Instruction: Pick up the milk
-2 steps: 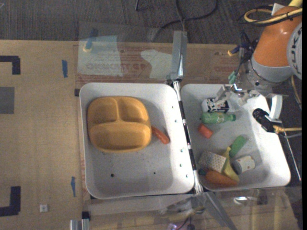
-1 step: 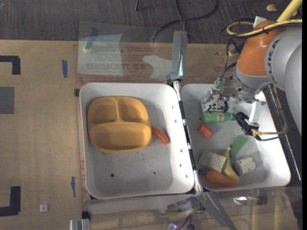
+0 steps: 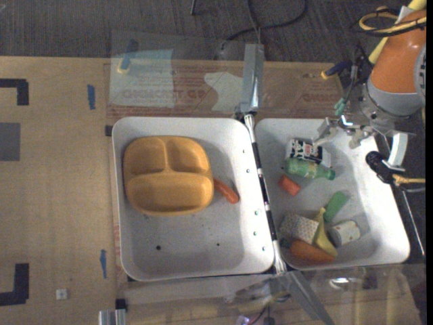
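Milk (image 3: 306, 152): lying flat at twelve o'clock in right bin (image 3: 389, 212), touching green bottle (image 3: 308, 170).
Fingers (image 3: 338, 126): hovering at milk's two o'clock, gap unreadable, holding nothing.
Next: likely descent.

Robot lab: taped cardboard bench (image 3: 61, 202), white bins (image 3: 135, 263), loose cables (image 3: 274, 5).

Your grey arm (image 3: 399, 59) reaches in from the right, orange band uppermost, its gripper (image 3: 342, 128) hanging low, wrist pointed downward.
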Action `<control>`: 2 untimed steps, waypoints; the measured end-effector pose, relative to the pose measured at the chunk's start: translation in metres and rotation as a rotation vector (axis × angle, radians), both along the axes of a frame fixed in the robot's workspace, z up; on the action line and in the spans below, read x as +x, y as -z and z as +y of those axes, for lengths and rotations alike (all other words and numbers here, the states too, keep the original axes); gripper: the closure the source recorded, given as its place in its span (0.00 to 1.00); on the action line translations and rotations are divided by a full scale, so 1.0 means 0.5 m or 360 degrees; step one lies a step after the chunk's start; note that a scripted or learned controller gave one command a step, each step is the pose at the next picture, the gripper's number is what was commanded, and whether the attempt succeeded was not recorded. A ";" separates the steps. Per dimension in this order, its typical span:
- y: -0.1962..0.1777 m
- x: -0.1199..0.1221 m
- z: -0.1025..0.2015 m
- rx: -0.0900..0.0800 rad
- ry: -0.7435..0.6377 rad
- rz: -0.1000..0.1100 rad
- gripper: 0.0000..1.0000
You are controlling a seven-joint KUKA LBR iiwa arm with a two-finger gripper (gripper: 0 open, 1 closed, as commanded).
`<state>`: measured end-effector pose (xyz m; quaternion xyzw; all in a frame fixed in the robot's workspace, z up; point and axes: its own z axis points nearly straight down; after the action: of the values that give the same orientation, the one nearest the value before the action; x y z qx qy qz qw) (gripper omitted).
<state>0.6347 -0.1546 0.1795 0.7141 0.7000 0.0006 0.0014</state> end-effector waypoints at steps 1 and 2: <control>0.147 0.051 0.009 0.0002 0.0485 0.0002 0.00; 0.183 -0.035 0.079 0.0005 0.0506 -0.0004 0.00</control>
<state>0.6174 -0.1150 0.0879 0.8159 0.5782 0.0023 0.0014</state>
